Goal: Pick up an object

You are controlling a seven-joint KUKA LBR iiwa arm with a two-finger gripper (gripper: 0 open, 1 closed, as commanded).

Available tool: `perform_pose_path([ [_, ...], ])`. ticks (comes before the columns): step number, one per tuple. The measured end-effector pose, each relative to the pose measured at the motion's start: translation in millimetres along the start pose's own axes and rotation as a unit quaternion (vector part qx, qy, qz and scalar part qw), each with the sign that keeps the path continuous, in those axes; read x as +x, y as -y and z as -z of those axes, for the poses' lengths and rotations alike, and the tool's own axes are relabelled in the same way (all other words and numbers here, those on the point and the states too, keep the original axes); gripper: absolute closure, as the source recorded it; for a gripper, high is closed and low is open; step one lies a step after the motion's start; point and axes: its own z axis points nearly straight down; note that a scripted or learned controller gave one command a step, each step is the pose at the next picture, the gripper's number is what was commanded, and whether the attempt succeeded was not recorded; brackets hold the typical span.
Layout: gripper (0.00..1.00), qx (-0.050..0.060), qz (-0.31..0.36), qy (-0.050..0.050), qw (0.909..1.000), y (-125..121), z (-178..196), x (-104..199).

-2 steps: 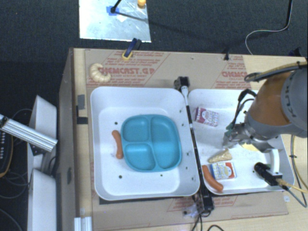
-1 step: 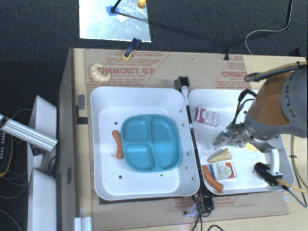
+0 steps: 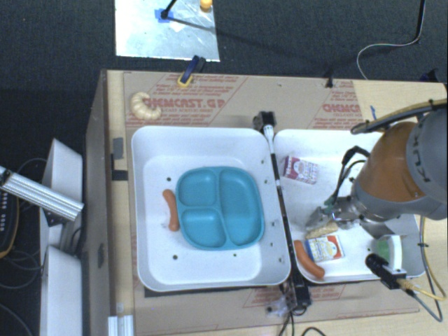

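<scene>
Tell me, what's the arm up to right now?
Gripper low in right bin, above small carton. Nothing visibly held. Sausage beside carton.

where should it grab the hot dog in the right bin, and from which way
Grip the hot dog across its narrow middle, coming straight down from above. It lies flat and runs diagonally near the right bin's front left corner, with the bin wall close on one side and a small carton close on the other, so a side approach looks blocked. Turn the end effector so it closes across the width.

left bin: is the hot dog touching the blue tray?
Touching. In the camera view the hot dog lies against the left edge of the blue tray, no white bin floor between them.
</scene>
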Motion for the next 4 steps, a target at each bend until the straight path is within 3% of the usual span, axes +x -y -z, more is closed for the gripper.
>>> perform_pose_path([
  [1, 1.00, -0.001, 0.001, -0.001, 1.0000, -1.1, 10.5, 0.4],
  [2, 1.00, -0.002, 0.000, 0.001, 1.0000, 16.8, 129.3, -34.6],
  [3, 0.00, -0.001, 0.000, 0.000, 1.0000, 17.1, 128.7, -34.1],
  [4, 0.00, 0.000, 0.001, 0.000, 1.0000, -78.6, 44.0, -47.8],
])
